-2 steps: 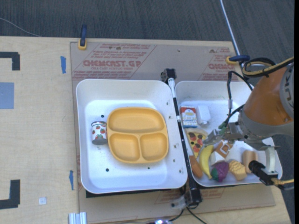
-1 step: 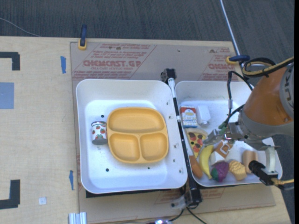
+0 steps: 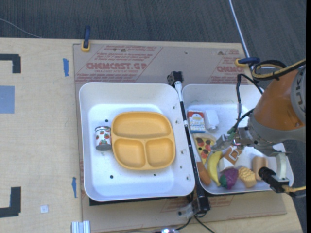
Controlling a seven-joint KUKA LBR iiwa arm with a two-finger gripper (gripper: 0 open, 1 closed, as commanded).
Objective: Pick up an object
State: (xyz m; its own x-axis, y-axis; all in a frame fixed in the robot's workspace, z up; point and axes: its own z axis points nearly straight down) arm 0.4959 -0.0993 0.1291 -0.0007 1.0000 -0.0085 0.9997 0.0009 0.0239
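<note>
Low over the right bin, the claw hangs above the toy food; whether it is spread or pressed together, I cannot tell. Dark grey carpet surrounds the pale wooden bench, where a printed cardboard sheet lies under both bins. A smooth yellow banana lies just beside the claw, its curved long axis running from near edge to far. The left bin holds a three-part yellow plastic tray and a small can.

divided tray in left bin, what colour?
Yellow-orange, plain, no pattern: the divided tray in the left bin, seen in the camera view.
</note>
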